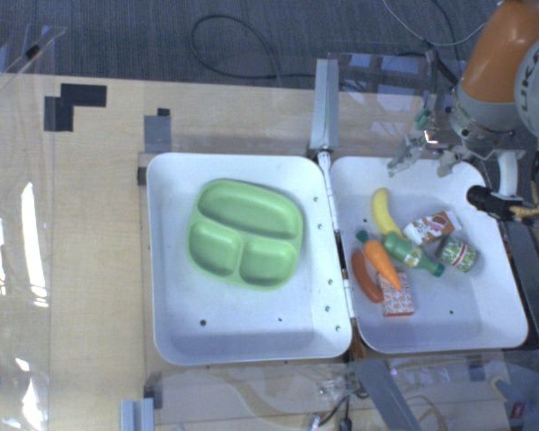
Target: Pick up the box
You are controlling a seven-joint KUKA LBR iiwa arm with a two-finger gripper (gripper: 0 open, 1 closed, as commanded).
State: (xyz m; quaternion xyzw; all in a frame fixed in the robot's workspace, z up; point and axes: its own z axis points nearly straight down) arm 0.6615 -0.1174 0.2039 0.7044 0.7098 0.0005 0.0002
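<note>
Camera view: gripper [428, 156] hung spread wide, holding nothing, over right bin's [512, 326] far edge. Box [397, 300] lay well nearer the camera, slightly left, long axis near-far.

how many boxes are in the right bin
2. A red and white carton box lies tilted at the bin's middle right, beside the green can. A small flat red box lies lower, under the orange carrot's tip. Others could be hidden beneath the pile.
</note>
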